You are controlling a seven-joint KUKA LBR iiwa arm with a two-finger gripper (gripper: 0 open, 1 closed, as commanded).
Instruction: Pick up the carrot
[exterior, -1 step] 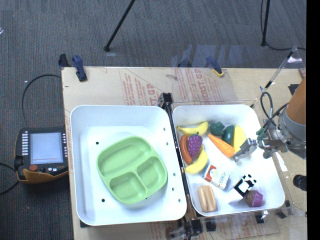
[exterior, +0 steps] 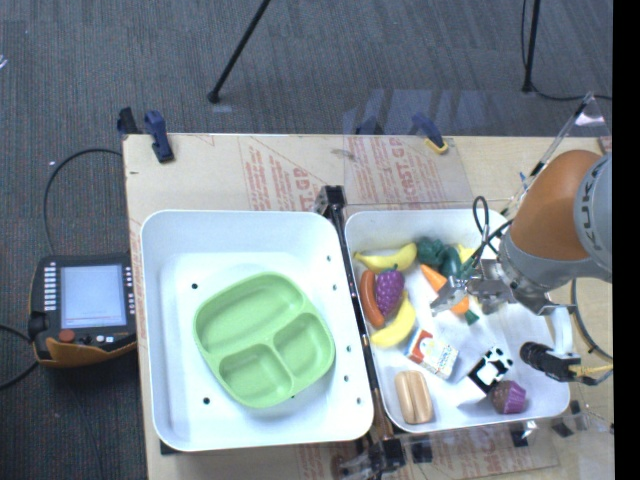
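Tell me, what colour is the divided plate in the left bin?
Light green, seen plainly in the camera view: the divided plate.

Left of the gripper [exterior: 462, 296]: bananas [exterior: 392, 258], grapes [exterior: 388, 290] crowd close.
Below it: small carton [exterior: 434, 353], bread roll [exterior: 413, 395]; bare bin floor [exterior: 458, 393] between.

We see an orange carrot [exterior: 436, 279], yellow bananas [exterior: 385, 259], purple grapes [exterior: 389, 289], a light green plate [exterior: 262, 339], two white bins [exterior: 170, 268], a tan bread roll [exterior: 413, 396], a black-and-white block [exterior: 489, 367], an orange-banded grey arm [exterior: 562, 218].
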